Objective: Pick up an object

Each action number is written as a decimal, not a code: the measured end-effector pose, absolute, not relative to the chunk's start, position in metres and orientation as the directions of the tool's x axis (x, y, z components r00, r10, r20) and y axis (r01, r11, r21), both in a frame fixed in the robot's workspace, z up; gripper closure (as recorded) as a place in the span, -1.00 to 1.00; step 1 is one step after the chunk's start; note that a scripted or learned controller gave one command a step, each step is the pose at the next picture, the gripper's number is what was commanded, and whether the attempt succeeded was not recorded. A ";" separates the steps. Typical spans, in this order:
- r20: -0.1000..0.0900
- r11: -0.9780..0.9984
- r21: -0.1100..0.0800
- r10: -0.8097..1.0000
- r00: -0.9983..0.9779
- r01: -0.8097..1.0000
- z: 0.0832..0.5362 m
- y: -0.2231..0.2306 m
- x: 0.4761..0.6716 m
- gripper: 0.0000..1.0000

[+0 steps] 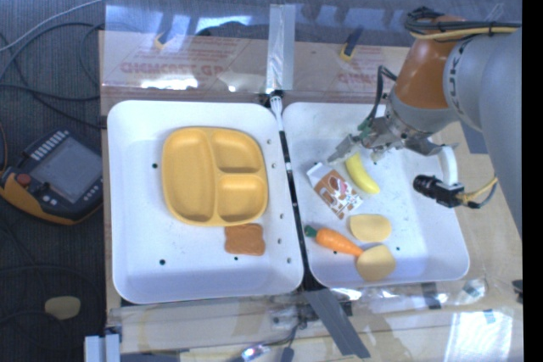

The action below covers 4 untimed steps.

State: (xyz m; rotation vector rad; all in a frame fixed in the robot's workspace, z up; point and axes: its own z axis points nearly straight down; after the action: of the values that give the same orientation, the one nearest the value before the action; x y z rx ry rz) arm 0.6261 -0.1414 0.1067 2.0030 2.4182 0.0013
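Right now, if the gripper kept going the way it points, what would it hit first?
Probably the banana. The gripper points down and slightly left into the right bin, just above the banana's upper end. Height is hard to judge; slightly further left it would meet the packet instead.

We count two white bins side by side on the desk. The left bin holds one yellow divided plate and one toast slice. The right bin holds one banana, one carrot, one snack packet and two pale potato pieces.

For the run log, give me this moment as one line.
gripper above banana | right bin | nothing seen held | yellow tray left bin
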 end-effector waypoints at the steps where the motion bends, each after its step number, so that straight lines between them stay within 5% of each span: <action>1: -0.001 0.323 -0.001 0.946 -0.323 0.946 0.142 -0.126 0.593 -1.00; 2: 0.000 0.277 0.000 0.961 -0.277 0.961 0.184 -0.088 0.608 -1.00; 3: 0.002 0.144 -0.002 0.990 -0.144 0.990 0.100 -0.118 0.607 -1.00; 4: -0.002 0.031 -0.002 1.000 -0.031 1.000 0.153 -0.126 0.627 -1.00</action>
State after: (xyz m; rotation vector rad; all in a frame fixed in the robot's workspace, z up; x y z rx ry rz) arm 0.6273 -0.1263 0.1529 2.1871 2.2553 -0.0035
